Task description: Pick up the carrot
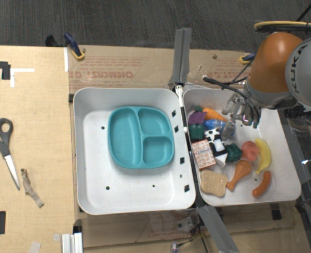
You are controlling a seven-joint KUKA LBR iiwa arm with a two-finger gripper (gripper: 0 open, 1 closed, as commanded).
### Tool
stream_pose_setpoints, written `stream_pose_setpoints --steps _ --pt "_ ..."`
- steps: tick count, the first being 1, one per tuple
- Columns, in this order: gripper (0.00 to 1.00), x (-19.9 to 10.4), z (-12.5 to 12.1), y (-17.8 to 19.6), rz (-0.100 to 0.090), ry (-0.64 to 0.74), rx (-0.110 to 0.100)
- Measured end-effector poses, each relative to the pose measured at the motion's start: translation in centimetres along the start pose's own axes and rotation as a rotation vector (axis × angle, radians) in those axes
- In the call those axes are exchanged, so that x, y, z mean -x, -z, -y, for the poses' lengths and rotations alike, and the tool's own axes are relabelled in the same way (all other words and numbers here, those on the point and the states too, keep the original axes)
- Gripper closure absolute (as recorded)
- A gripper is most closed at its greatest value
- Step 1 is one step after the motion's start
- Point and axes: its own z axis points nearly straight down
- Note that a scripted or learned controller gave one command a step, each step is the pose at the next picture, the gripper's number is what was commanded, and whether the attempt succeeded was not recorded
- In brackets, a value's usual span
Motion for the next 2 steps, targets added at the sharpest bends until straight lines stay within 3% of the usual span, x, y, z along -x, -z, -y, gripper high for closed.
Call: stream_pose_setpoints --steps 1,2 --pt "0.00 0.2 -3.1 -0.9 -0.031 -0.084 0.027" --pt "1.00 0.8 -3.1 0.9 -0.012 -0.083 0.031"
